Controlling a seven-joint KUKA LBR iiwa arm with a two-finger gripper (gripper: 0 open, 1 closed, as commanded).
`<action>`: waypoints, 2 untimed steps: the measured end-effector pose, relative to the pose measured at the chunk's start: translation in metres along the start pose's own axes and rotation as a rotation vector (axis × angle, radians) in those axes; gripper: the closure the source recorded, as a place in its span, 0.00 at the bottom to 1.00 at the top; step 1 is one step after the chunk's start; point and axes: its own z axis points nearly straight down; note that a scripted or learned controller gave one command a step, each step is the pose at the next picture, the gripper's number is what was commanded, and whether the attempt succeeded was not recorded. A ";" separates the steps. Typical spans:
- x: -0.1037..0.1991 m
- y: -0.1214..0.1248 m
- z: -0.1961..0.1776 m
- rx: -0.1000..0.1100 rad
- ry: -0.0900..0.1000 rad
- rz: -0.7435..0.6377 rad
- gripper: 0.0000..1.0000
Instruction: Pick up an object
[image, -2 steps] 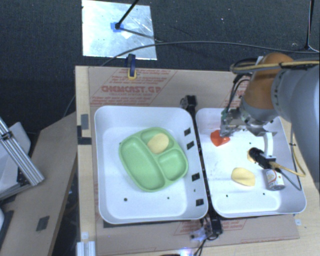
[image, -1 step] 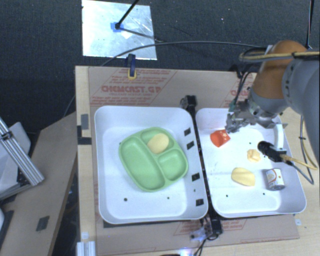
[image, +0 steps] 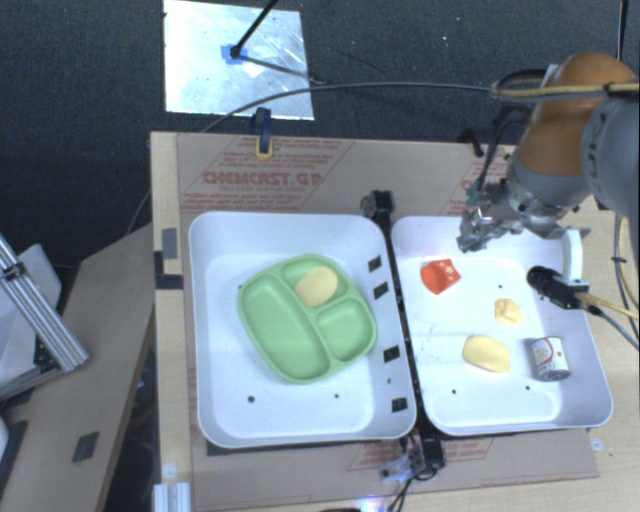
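Dark carpet framed the bench as I watched the gripper (image: 478, 232) hover over the right bin (image: 590, 400), grip state I couldn't tell, holding nothing visible; next I judged a descent onto the red block (image: 440, 276) just below it

Arm (image: 585, 110) cut off at right edge; can (image: 548, 358) label illegible.

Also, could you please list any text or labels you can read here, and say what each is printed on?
"CHEMCAST GP": red print on the brown board behind the left bin.
More red print on that board by the right bin: too blurred to read.
Label on the small can: too small to read.
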 end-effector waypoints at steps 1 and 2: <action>-0.005 -0.006 -0.050 0.000 -0.001 0.002 1.00; -0.005 -0.005 -0.068 0.003 0.000 0.000 1.00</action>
